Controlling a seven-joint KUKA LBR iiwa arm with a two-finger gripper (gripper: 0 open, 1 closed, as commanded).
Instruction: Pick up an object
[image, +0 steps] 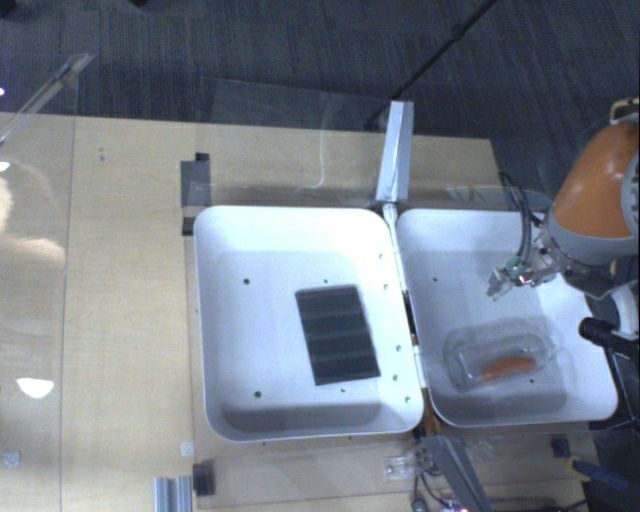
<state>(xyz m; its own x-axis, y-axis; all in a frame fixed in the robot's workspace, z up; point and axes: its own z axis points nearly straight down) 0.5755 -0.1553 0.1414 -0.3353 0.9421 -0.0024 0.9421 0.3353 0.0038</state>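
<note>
A dark grey ribbed rectangular slab (338, 334) lies flat in the middle of the left bin (230, 300). In the right bin (440, 250), near its front, lies a clear plastic case (500, 358) with an orange piece inside it. My gripper (507, 277) hangs over the right bin's back half, just behind and above the clear case and apart from it. Nothing shows in the gripper. The arm's orange band (598, 190) sits at the right edge.
A metal post (395, 160) stands behind the seam between the two bins. Black cables (520, 215) run along the wrist. Bare wooden bench (100, 330) stretches to the left of the bins.
</note>
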